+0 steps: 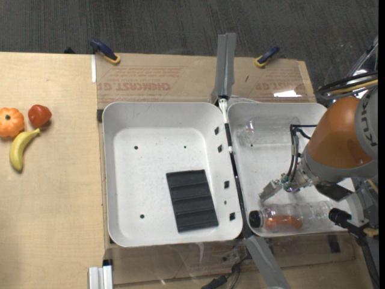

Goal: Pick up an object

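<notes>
My grey arm (pixel 346 140) with its orange band rises closest to the lens, reaching in from three o'clock over the right-hand shallow white bin (pixel 264 110). Below it my pincer (pixel 283 185) hangs low in that bin, a metal finger (pixel 269 190) slanting out toward eight o'clock; whether the pincer is apart or together I cannot tell, and nothing sits visibly between its tips. Just toward six o'clock of the pincer lies a clear plastic bottle with a black cap and an orange patch inside (pixel 289 218), on its side along the bin's near wall, cap pointing to nine o'clock, near the pincer but apart from it. A second clear, glassy thing (pixel 249 132) rests toward the bin's eleven o'clock corner, too faint to name. The left-hand shallow white bin (pixel 120 161) holds a black ribbed rectangular block (pixel 191 200), lying flat toward its five o'clock side. Far out at nine o'clock on the pale wooden counter (pixel 54 221) sit a small orange pumpkin-like fruit (pixel 10 123), a red tomato-like fruit (pixel 39 115) touching it, and a yellow banana (pixel 21 149) just beneath them.
</notes>
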`<state>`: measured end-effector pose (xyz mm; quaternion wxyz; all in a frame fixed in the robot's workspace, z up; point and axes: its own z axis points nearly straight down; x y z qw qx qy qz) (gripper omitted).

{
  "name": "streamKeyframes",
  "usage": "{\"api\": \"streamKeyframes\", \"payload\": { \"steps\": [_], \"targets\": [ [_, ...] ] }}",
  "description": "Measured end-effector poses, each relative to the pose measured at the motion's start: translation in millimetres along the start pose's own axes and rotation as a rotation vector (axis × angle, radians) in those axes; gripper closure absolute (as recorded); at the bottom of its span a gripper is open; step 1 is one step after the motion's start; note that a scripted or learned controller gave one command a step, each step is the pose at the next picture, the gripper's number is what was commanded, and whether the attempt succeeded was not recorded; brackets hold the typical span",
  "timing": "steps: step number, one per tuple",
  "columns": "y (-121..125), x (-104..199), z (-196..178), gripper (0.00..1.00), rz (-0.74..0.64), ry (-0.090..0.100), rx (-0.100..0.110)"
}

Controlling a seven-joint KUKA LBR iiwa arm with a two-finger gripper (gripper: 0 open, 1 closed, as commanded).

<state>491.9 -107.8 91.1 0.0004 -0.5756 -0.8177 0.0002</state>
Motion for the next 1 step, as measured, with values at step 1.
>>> {"api": "streamKeyframes", "payload": {
  "steps": [1],
  "targets": [
    [8.5, 2.7, -116.5, 0.0, 0.016, -0.002, -0.001]
  ]
}}
